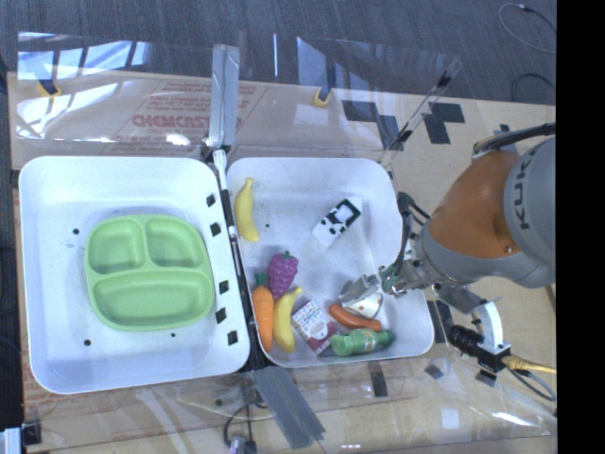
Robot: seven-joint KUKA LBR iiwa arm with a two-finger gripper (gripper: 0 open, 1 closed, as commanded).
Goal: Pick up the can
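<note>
My arm reaches in from the right, my gripper (371, 287) low in the right bin (378, 180). Finger state: cannot tell. The can (364, 299) lies at my fingertips, beside a carrot (354, 317). Left bin (43, 253) holds a green plate (146, 272).

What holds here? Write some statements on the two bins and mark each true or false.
1. The plate lies in the left bin. True.
2. The banana lies on the plate. False: it lies in the right bin, by its left wall.
3. The gripper is over the right bin. True.
4. The grapes are in the left bin. False: they are in the right bin, next to the carrot.
</note>
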